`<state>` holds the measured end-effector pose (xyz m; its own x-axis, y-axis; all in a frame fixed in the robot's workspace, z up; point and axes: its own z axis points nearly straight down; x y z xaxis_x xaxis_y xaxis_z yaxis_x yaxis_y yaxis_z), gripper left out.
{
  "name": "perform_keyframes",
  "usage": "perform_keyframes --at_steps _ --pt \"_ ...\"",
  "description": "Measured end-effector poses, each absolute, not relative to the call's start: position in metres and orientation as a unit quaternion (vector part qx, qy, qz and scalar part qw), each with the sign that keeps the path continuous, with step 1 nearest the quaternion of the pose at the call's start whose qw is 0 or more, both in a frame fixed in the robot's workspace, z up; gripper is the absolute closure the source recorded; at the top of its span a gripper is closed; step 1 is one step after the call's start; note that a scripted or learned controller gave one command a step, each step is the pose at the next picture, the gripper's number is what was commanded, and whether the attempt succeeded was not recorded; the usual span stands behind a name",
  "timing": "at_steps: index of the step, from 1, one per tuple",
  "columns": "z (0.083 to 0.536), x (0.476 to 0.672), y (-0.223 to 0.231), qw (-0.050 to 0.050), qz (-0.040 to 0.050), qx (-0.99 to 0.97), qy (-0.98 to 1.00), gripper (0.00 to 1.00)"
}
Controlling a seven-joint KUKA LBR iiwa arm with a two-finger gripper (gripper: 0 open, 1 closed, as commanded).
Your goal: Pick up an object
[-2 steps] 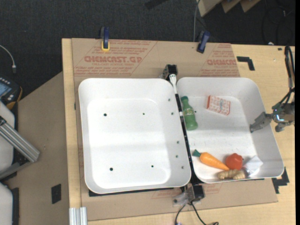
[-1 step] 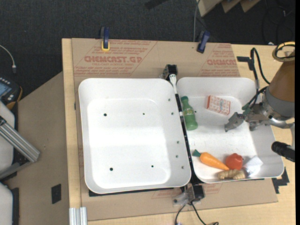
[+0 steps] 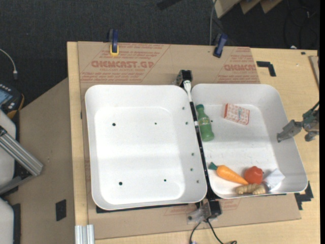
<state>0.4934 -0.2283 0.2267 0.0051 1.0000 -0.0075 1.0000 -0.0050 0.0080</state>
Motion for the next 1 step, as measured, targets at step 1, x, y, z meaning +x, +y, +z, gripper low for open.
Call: perform_keyframes --at_steps 1 --pt "0.2329 0.4949 -0.2248 0.004 0.0003 0.707 0.707 1.0"
